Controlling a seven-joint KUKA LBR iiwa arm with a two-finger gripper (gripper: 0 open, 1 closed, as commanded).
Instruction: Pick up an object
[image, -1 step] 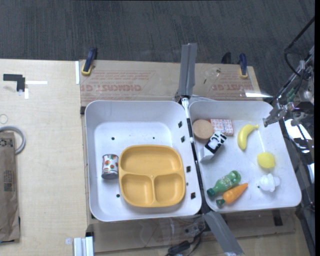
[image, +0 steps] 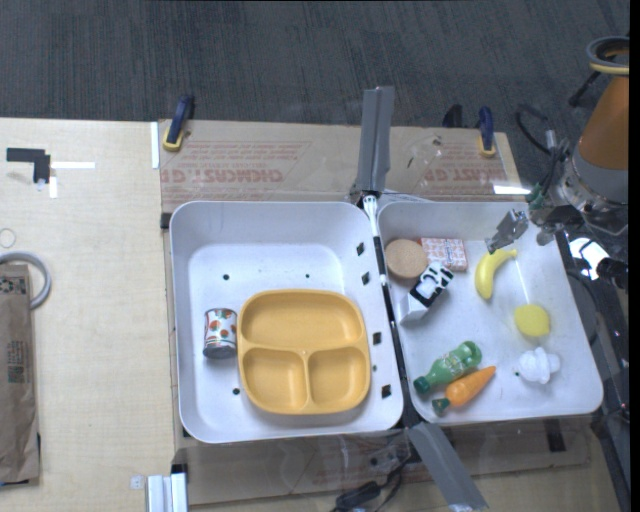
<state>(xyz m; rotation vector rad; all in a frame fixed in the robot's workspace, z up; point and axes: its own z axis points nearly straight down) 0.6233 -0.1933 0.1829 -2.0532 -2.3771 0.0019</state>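
Gripper (image: 507, 230) poised over the right bin (image: 575, 400), grip state unclear.
Drop straight onto the banana (image: 490, 272) at its six o'clock, fingers straddling the curve.

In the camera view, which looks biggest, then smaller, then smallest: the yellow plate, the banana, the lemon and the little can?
1. Yellow plate, by far.
2. Banana.
3. Little can and lemon look about alike.
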